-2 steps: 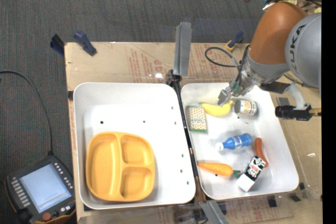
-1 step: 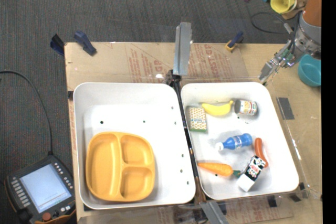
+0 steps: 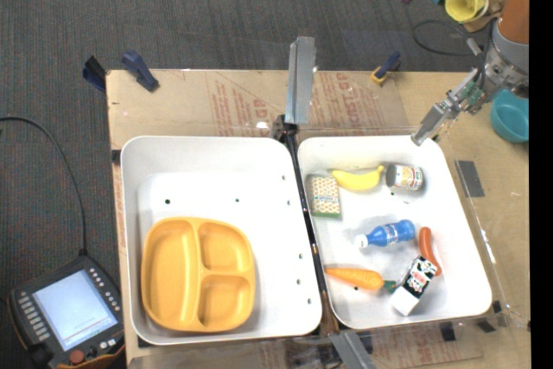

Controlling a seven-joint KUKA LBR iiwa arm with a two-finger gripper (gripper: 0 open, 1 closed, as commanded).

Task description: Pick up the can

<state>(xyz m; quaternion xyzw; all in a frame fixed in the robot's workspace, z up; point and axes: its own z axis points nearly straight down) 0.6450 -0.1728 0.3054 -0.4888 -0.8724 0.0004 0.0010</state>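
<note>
Grey can (image 3: 404, 177) is seen lying on its side at upper right of right bin (image 3: 467, 272), beside banana (image 3: 358, 178). End effector (image 3: 429, 127) is poised above bin's upper rim, nothing gripped, seemingly parted for approach.

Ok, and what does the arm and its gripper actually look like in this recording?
An orange section of the arm enters at the upper right, above a grey metallic wrist. From that wrist a slim grey gripper extends as a narrow, tapering assembly, with small dark and greenish parts along its length. Any markings are too small to tell.
</note>
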